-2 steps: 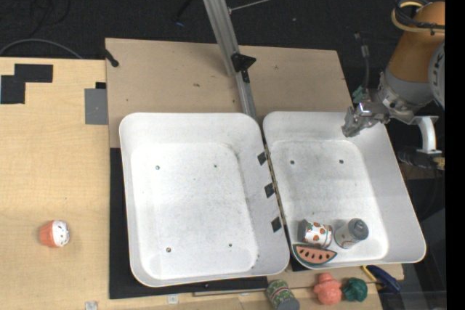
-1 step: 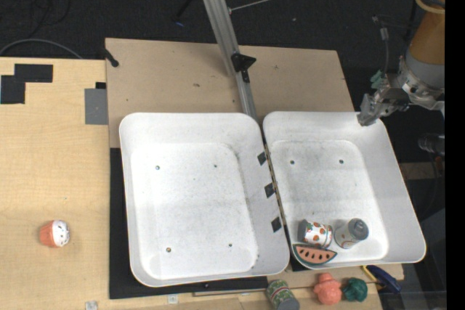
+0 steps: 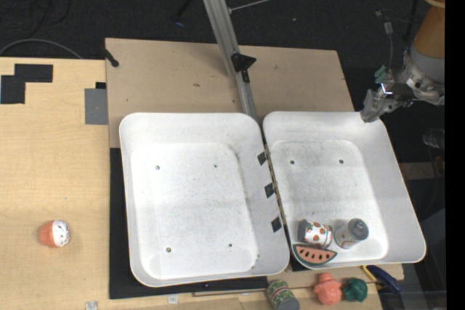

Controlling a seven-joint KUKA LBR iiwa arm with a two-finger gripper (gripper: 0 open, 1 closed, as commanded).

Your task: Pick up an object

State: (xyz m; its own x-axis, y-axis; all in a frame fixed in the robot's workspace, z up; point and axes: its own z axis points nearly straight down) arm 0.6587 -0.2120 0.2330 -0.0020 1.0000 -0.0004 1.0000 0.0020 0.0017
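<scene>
Holding three toys: right bin

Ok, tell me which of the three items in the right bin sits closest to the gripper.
The grey cylindrical piece. It lies furthest toward the bin's right side, where the gripper hangs over the far rim; the red-and-white cup and watermelon slice sit further left and nearer.

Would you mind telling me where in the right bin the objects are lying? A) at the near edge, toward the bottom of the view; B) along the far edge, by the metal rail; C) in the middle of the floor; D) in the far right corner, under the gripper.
A: the watermelon slice, the small patterned cup and the grey object cluster at the near edge of the right bin.
</scene>
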